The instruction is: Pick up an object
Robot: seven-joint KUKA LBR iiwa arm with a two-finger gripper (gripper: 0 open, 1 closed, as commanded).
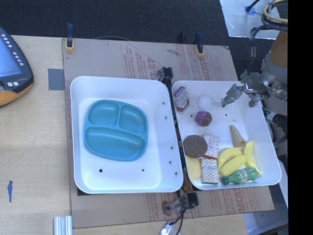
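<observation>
The right bin (259, 119) holds several toy foods: a small red-and-white carton (181, 98), a white ball (204, 102), a purple plum (203, 118), a brown round patty (195, 145), a cone (237, 135), yellow bananas (234, 159), a green bottle (239, 177) and patterned packets (209, 170). My gripper (242, 95) hovers over the bin's upper right part, its fingers spread apart with nothing between them. It stands to the right of the white ball and the plum.
The left bin (156, 177) holds a blue divided plate (116, 129). A grey-and-orange device (12, 65) lies at the bench's far left. Clamps (198, 42) hold the cardboard sheet at the back. Cables (175, 214) lie at the front between the bins.
</observation>
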